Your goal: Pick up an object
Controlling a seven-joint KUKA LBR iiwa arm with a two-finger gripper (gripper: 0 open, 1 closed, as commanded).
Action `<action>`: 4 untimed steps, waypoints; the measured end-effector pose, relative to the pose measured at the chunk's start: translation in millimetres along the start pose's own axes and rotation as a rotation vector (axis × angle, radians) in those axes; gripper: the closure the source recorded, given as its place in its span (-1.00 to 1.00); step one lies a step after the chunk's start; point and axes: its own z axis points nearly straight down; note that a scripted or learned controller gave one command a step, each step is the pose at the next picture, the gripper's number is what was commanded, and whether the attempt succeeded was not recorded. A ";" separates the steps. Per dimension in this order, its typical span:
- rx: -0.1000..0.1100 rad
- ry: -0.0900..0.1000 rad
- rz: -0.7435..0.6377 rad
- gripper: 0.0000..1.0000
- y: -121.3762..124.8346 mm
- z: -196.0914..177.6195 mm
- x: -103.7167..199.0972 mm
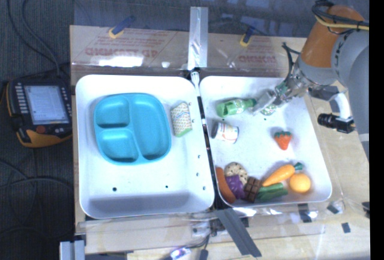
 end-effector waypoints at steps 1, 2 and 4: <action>-0.003 -0.013 -0.149 -1.00 -2.0 -21.0 31.1; -0.005 -0.010 -0.045 -1.00 16.7 -0.7 46.2; -0.003 0.001 -0.020 1.00 9.6 -7.2 0.3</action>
